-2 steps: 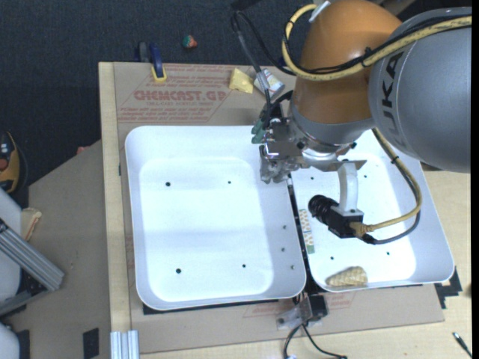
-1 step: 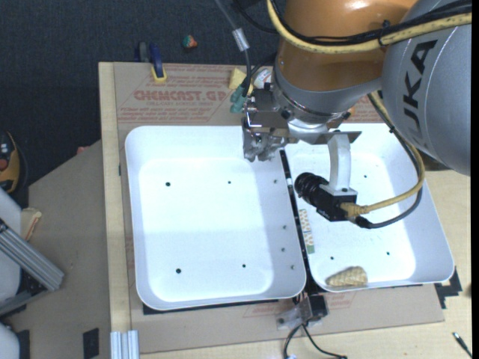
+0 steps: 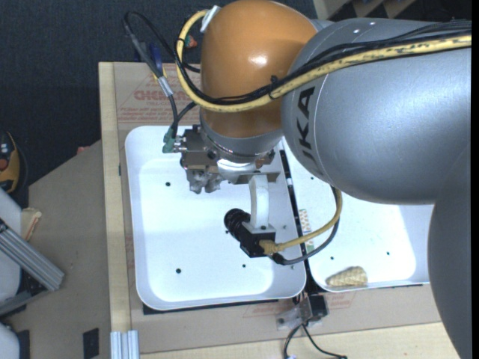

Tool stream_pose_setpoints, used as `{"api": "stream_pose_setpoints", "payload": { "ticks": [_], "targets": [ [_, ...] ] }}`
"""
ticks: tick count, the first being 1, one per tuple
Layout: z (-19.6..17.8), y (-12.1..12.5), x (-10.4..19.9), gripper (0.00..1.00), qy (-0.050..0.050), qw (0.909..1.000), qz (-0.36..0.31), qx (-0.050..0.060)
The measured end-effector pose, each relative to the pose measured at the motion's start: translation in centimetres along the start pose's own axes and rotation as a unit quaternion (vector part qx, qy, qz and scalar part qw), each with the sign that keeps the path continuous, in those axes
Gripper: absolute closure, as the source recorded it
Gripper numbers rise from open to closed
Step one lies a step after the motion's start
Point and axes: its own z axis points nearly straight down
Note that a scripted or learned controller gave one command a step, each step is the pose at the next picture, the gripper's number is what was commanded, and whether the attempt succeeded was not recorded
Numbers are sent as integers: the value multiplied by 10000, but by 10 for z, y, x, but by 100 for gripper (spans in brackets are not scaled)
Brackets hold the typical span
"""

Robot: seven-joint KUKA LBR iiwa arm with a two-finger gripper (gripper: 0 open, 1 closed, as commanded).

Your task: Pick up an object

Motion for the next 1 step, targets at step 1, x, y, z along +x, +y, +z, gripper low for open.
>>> {"api": "stream_pose_setpoints", "payload": {
  "ticks": [1],
  "targets": [
    [-140, -19, -4, 100, 45, 9999, 25, -128]
  ]
}}
